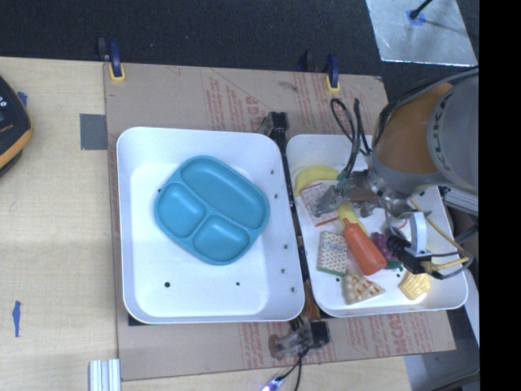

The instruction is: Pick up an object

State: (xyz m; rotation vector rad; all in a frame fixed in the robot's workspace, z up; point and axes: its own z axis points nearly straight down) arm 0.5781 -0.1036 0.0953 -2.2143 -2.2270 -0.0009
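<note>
The gripper (352,195) is low inside the right bin (456,300), among the clutter at that bin's upper middle. Whether it is spread or pressed together I cannot tell, since the wrist and cabling hide the working end, and nothing can be made out pinched in it.

Closest to it, touching or nearly so, is a yellow curved piece (316,175) just to its left, which looks like a toy banana. Directly below the gripper sits an orange bottle-shaped object (364,249), lying tilted with its narrow end toward the tool; being so close, it is a likely pick. Left of the bottle lies a flat checkered piece (331,252), and below that a waffle-patterned wedge (358,287). Down and to the right of the tool, near the bin's lower corner, rests a small yellow block (415,285). These things lie loose and jumbled, probably tipped in as a heap for grasp attempts.

Well to the left of the gripper, across the wall between the bins, the left bin (146,300) holds a blue divided tray (213,208), lying flat and apart from everything else.

The pick appears to be at the descent or closing stage, not yet done.
</note>
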